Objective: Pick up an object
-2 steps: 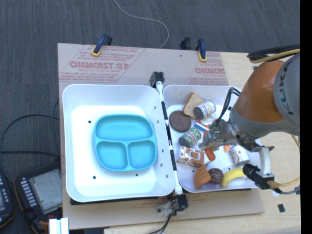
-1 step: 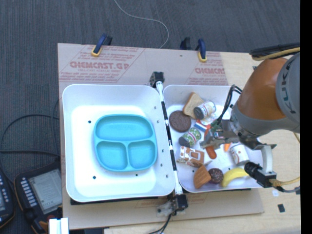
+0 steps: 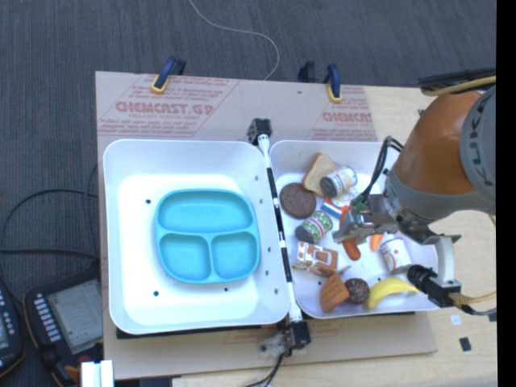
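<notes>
where fingers hover, carrot just below

We are seeing two white bins; the left one is showing a light blue divided plate. The right bin is showing a yellow banana, a dark brown cookie, an orange carrot and a tan toast slice. The arm is showing orange over grey, and the board is bearing red lettering
</notes>
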Robot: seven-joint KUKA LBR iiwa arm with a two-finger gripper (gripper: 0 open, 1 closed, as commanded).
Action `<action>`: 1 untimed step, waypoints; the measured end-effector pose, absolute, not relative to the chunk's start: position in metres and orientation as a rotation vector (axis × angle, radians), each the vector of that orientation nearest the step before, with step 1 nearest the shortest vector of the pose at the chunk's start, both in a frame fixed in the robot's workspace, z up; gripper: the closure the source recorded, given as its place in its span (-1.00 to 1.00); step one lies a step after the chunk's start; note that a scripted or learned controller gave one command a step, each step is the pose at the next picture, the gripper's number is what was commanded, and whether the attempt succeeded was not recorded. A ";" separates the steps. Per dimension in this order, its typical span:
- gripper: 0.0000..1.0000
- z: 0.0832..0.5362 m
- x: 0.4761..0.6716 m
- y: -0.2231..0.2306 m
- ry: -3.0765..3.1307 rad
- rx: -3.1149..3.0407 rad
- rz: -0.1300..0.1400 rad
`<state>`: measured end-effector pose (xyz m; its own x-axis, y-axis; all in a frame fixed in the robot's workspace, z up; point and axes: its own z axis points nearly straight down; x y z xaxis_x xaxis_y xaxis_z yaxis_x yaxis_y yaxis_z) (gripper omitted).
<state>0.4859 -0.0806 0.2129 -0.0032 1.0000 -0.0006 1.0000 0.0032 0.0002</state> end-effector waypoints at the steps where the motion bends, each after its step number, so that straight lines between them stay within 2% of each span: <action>1: 1.00 0.223 0.487 -0.081 2.225 2.216 0.000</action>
